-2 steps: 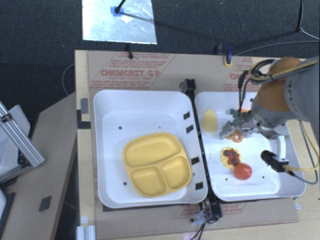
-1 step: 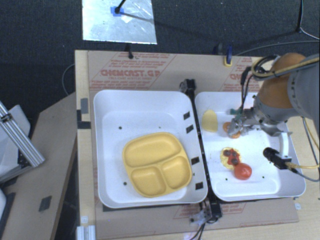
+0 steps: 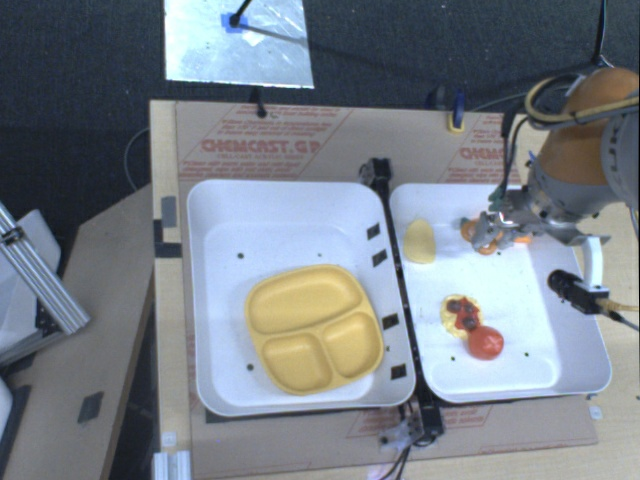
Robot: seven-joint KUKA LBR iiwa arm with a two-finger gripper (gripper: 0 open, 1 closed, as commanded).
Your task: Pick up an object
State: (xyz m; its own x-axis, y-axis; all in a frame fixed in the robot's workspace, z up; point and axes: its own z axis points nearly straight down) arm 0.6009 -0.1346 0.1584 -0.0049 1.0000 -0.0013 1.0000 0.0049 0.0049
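In the right bin [image 3: 530,368] lie a pale yellow lump [image 3: 420,240], a small yellow piece with red spots [image 3: 461,313] and a red ball-like fruit [image 3: 486,343]. A small orange object [image 3: 474,232] lies near the bin's back wall. My gripper [image 3: 492,230] is low over that orange object and partly hides it. Whether it has hold of the object is hidden by the wrist. The grey arm with its orange band [image 3: 590,118] reaches in from the right.
The left bin [image 3: 215,268] holds a yellow three-compartment tray [image 3: 314,325]. A black divider [image 3: 392,268] runs between the bins. A black fitting [image 3: 572,288] sticks over the right bin's right rim. A shiny sheet [image 3: 238,28] lies beyond the bench.
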